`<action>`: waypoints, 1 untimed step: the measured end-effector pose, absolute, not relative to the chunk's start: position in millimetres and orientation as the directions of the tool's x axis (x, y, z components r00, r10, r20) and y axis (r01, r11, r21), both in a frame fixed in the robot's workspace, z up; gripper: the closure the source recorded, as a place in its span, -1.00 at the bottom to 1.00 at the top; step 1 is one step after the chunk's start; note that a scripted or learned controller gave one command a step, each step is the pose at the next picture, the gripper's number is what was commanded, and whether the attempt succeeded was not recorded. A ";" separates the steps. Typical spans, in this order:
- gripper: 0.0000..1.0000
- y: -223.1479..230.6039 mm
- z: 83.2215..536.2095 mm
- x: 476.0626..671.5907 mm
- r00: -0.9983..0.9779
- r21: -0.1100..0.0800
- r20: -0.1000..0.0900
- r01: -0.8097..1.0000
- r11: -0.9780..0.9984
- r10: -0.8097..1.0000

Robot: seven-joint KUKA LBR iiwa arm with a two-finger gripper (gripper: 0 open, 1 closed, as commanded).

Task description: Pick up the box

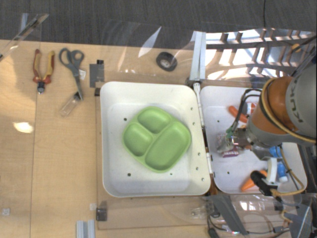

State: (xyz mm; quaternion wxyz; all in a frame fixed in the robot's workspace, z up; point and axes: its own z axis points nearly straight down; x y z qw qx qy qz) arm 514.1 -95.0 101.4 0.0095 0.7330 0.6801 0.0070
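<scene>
One small purple-white box [230, 153] lies flat in right bin [218, 113], just beside arm [282, 113]

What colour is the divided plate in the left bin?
Light green; the divided plate shows clearly in the camera view.

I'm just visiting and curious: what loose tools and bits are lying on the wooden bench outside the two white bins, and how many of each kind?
Pliers, red handles: 1
Scissors, grey: 1
Tape roll, dark: 1
Small black block: 1
Total: 4
</scene>
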 end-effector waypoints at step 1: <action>1.00 -45.9 185.7 568.6 0.169 0.006 0.001 0.986 -0.169 0.986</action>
